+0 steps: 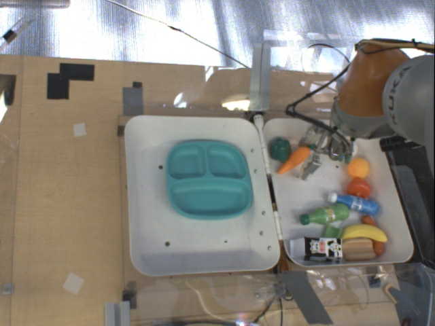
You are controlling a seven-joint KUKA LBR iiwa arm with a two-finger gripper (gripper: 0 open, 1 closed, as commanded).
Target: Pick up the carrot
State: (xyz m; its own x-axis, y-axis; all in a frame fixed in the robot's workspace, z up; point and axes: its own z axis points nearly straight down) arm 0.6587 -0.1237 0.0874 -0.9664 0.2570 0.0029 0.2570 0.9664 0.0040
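Grey arm (380, 94) reaching in from right, wrist bent down, fingers (314, 165) spread, pointing lower-left

I see a teal compartment plate (209, 178) in the white left bin (146, 250); an orange carrot (295, 159) beside a dark green vegetable (279, 148); a yellow banana (363, 233); a black-and-white carton (322, 248).

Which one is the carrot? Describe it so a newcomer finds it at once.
Start at the right bin, the one crowded with toy food, and go to its upper left corner. The carrot lies there at a slant, beside a dark green round thing and right by the gripper. It is the only long, tapered orange piece; the other orange items nearby are round.
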